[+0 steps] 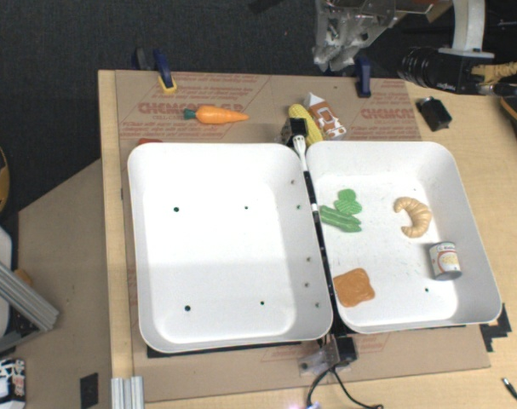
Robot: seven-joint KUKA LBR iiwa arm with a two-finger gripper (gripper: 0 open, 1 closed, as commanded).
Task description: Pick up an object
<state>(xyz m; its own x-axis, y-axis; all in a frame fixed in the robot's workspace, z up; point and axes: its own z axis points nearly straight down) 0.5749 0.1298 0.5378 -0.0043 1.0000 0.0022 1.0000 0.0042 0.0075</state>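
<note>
Dark floor behind the table frames the jaws point(339, 54), whose opening cannot be told; the croissant point(414, 216) lies well apart in the right bin point(462, 305).

A toy carrot point(217, 116) and two blue clamps point(164, 72) (upright) rest on the cardboard point(267, 100).

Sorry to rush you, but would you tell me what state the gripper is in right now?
Gripper: up above the far edge of the board, nothing visible between its fingers; open or shut cannot be told.
</note>
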